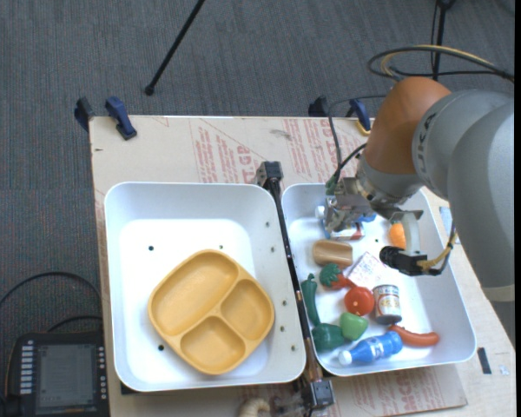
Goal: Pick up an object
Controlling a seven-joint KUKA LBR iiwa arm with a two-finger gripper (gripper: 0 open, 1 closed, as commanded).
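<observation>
Where the grey arm with the orange band reaches in from the right, its pincer hangs low over the far left part of the right-hand shallow white bin. Whether it is open, closed or gripping anything cannot be told from this angle.

Just on the near side of the pincer lies a tan rounded block, set lengthwise across the bin. Close beside the pincer, towards the right, sits a small blue and red thing, too small to name. An orange lump rests further right.

Nearer the camera the things crowd together. A green and red pepper-like piece lies just below the tan block, with a flat white packet beside it. Next come a round red tomato-like piece and a small tin can with a pale label, standing upright just right of the red piece.

A long dark green piece lies along the bin's left wall, and a light green lump sits beside its near end. By the near wall a blue and white plastic bottle lies on its side, with a red-orange chilli-shaped piece to its right.

The left-hand shallow white bin holds a yellow plastic plate with three compartments, well apart from the pincer. Both bins sit side by side on a pale board surface with red printing.
</observation>
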